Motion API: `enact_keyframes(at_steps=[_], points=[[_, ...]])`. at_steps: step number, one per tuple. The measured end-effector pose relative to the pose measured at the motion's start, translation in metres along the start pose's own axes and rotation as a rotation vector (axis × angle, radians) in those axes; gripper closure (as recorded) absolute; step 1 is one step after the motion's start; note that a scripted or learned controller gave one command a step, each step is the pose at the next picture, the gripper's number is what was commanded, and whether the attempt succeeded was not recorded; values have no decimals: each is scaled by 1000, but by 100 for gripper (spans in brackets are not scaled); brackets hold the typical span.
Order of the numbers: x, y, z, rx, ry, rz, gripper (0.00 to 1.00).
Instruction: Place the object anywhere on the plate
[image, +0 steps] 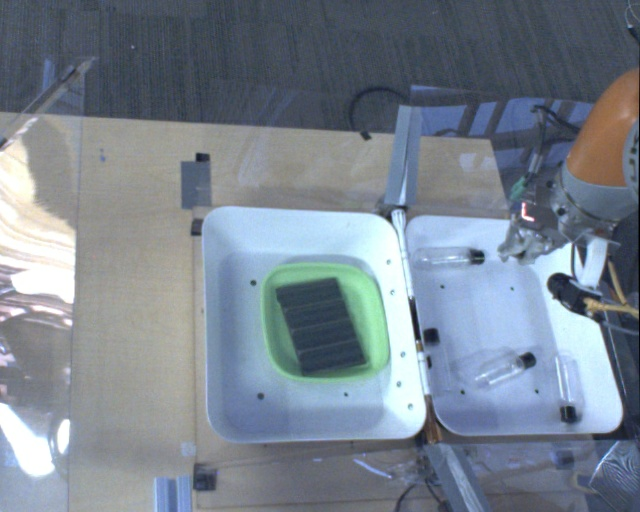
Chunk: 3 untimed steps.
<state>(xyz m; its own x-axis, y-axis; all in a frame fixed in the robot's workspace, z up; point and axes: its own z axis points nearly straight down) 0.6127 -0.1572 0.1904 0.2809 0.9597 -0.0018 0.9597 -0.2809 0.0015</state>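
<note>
arm (608, 130) cut off at right edge; gripper (522, 243) tips blurred, indistinct

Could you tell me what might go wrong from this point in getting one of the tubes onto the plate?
1. The clear tubes are see-through, round and lying flat in the right bin, so a grasp could slip or miss.
2. The gripper is at that bin's upper right edge, near the top tube; it may clip the rim.
3. The green plate already bears a dark ridged block, so a dropped tube might roll off it.
</note>
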Motion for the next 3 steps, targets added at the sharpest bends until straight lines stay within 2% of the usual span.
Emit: enact_keyframes(at_steps=[1, 2, 3], points=[[75, -45, 8, 2, 2, -144, 100], [125, -116, 8, 1, 3, -389, 100], [124, -116, 8, 1, 3, -388, 0]])
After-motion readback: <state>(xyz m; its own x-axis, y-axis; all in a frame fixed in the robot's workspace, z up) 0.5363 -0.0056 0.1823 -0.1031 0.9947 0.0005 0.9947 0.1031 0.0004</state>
